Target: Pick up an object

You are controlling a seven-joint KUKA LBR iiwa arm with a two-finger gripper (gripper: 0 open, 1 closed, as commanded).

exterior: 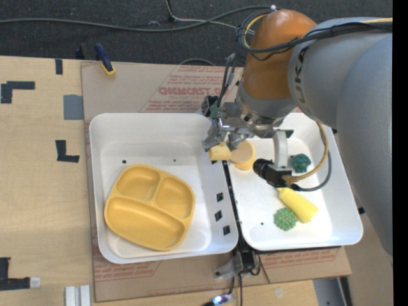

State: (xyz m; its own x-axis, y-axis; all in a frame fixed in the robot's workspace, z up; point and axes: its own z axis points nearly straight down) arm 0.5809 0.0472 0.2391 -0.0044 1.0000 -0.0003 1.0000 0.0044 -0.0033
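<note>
My gripper (218, 139) hangs over the divider between the two bins, under the orange wrist band. Right beneath its tip lies a pale yellow block (220, 152), touching or nearly touching it. I cannot see whether the block is held. A tan round piece (243, 155) sits just to the right of the block, at the left side of the right bin (331, 234). Further right in that bin are a teal lumpy toy (299, 163), a yellow corn cob (298, 204) and a green bumpy ball (285, 219).
The left bin (102, 139) holds a yellow divided plate (150, 206) in its front half. The arm's grey body covers the back right of the right bin. A black cable end (268, 169) hangs beside the teal toy.
</note>
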